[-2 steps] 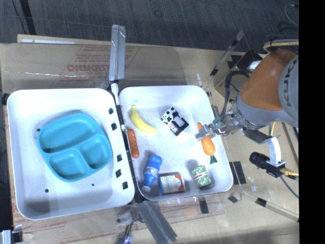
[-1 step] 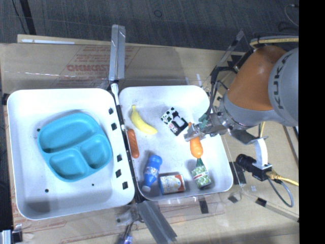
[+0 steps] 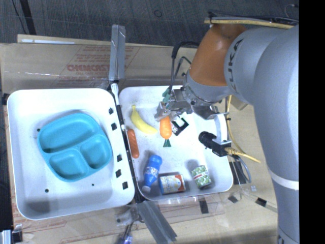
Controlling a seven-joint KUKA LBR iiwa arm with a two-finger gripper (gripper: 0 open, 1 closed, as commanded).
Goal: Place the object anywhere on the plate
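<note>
Two white bins sit side by side on my counter (image 3: 30, 60). Nearest me in the right bin (image 3: 223, 184) I see a blue bottle (image 3: 151, 172), a tipped can (image 3: 171, 183) and a green-labelled tin (image 3: 201, 177) along the front edge. Farther back, a sausage (image 3: 133, 142) lies by the dividing wall, with a banana (image 3: 141, 122) just beyond it. My jaws (image 3: 166, 117) are closed on the carrot (image 3: 165, 129), which hangs lifted over the right bin's middle, its green tip pointing down. Across in the left bin (image 3: 20, 136) the blue plate (image 3: 75, 145) waits, well apart from the carrot.
</note>
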